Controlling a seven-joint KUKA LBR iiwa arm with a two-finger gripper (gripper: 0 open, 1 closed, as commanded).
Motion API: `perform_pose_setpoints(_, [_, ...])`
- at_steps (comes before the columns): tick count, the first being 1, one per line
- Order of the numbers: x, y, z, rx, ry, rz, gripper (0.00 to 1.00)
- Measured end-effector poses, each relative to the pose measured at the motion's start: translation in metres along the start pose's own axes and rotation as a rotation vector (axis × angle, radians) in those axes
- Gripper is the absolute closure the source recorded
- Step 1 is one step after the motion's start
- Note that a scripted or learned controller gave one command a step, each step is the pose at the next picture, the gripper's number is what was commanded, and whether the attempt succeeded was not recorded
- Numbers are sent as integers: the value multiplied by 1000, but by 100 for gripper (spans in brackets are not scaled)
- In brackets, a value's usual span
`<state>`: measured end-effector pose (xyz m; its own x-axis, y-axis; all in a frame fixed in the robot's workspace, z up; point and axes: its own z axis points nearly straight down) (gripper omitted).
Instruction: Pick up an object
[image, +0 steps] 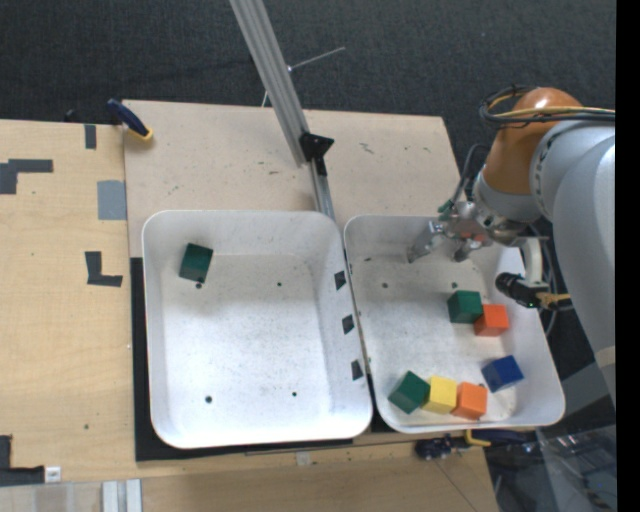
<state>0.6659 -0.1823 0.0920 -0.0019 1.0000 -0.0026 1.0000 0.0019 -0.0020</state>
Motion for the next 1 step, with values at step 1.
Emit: perform_pose_setpoints(1, [1,0,-10,0,0,-1,100])
